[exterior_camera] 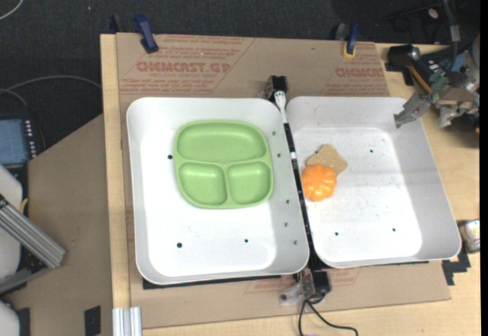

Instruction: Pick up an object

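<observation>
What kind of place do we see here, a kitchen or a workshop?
Most likely a robot test lab: two white bins clamped on a board, loose cables, and toy-like items, a green divided plate and an orange pumpkin.

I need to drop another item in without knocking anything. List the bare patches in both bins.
Right bin: bare floor right of and below the orange pumpkin and tan piece, which crowd its left wall. Left bin: the green divided plate fills the upper middle; a bare strip lies below it, toward the near rim.

Single fixed camera above bench, looking down at slant, both white bins [145, 197] in frame
</observation>
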### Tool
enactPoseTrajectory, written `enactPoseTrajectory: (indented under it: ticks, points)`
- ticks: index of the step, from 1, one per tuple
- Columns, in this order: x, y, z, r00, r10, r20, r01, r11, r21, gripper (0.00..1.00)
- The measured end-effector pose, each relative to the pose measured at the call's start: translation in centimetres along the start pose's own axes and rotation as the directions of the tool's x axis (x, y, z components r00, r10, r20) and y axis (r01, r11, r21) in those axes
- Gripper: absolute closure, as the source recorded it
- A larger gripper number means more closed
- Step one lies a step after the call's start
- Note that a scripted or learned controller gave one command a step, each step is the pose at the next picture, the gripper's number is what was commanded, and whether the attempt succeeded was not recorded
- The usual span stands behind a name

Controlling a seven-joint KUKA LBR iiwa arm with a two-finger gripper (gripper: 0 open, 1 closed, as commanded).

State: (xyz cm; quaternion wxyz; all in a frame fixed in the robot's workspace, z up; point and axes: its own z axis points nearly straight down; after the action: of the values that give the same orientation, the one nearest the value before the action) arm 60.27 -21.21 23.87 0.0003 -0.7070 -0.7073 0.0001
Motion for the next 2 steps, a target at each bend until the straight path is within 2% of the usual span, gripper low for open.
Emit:
enactPoseTrajectory:
  ticks: [1,2]
  points:
    - [6.7,-2.1,-12.6,1.0,-0.008,0.002,0.008,1.0,-0.017,0.0]
    - [17.4,-6.8,-17.2,1.0,-0.012,-0.003,0.012,1.0,-0.009,0.0]
